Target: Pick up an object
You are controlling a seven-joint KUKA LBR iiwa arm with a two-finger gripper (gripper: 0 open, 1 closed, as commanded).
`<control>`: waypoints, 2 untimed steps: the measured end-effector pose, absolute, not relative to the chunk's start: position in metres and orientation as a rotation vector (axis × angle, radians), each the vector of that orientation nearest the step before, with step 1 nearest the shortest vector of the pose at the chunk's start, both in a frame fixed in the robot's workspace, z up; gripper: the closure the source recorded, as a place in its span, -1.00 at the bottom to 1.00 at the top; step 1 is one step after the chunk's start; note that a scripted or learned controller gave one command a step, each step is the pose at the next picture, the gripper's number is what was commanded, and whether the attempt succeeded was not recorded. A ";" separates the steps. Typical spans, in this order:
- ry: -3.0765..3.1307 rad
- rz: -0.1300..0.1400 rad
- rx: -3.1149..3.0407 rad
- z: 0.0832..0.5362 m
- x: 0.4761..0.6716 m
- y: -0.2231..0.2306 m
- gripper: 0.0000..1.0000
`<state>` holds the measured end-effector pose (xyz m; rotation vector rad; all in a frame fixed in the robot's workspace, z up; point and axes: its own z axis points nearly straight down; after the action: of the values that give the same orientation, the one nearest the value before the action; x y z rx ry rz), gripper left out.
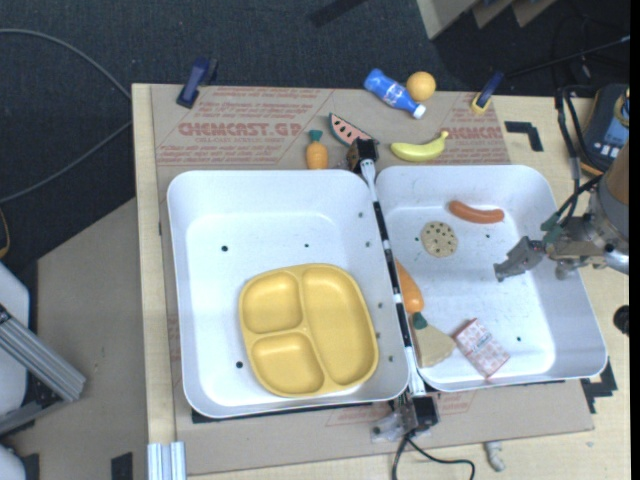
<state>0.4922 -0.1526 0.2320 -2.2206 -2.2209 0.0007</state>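
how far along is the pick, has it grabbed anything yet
Done: the gripper has reached over the right bin. In hand: nothing shows between its fingers. Left: the whole grasp and lift. The hot dog, cookie, carrot and packet all lie on the bin floor, with the cookie and hot dog closest.

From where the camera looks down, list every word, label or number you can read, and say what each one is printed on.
"CHEMCAST G.P." in red, on the brown protective sheet behind the left bin; the last letters are uncertain.
The same print again, upside down, on that sheet behind the right bin, near the banana.
Blue bottle: label too small to read.
Small packet in the right bin: print too blurred to read.
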 end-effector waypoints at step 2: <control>-2.222 -0.001 -2.220 0.084 0.635 -0.103 -1.00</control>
<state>0.6354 -0.1033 0.0842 -2.2202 -2.2222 -0.0009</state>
